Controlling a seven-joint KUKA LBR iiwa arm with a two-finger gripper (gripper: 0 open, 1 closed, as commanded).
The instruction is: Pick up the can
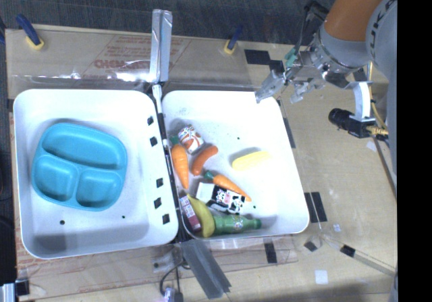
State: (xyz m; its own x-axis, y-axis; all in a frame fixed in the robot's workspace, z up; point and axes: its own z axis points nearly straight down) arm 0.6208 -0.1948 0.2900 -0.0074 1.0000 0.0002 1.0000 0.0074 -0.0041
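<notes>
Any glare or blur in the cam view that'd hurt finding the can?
Camera view: the can is small but sharp, lit evenly; soft shadows sit along the right bin walls; glare streaks the plastic sheet behind the left bin; the gripper looks slightly blurred.

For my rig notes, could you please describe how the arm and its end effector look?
The arm is grey with a broad orange band above the wrist. Its end effector is small, metallic grey, with teal accents and thin dark cables running alongside.

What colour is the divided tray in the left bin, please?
Light blue tray, clear in the camera view.
</notes>
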